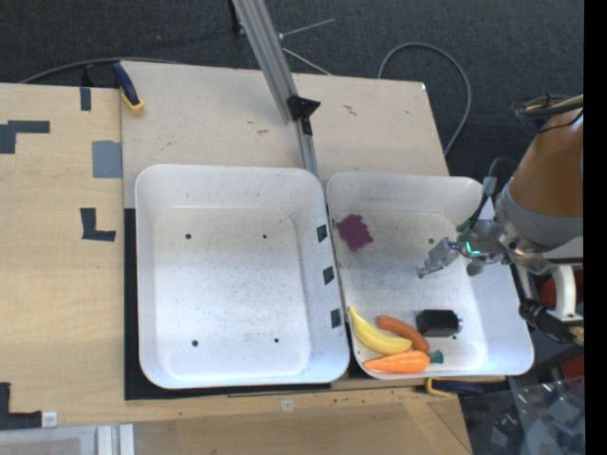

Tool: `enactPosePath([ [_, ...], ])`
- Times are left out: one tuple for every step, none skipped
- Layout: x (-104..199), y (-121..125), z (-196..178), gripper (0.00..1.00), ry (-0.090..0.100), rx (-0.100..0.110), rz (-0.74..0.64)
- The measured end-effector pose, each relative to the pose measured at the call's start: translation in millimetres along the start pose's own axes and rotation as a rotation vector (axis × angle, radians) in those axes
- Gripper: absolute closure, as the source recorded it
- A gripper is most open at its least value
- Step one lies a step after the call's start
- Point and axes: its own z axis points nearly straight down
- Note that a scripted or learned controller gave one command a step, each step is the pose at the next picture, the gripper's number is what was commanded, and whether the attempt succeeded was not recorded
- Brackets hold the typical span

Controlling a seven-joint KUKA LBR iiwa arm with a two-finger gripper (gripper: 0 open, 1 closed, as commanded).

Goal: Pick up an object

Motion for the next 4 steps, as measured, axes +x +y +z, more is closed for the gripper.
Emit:
enactPosePath([
  [0, 1, -2, 0.00, -0.001, -0.004, -0.001],
  [6, 4, 43, 0.00, 0.000, 0.001, -0.001],
  [7, 3, 97, 0.00, 0.000, 0.002, 0.000],
  [7, 4, 85, 1.00, -0.001, -0.002, -0.002],
])
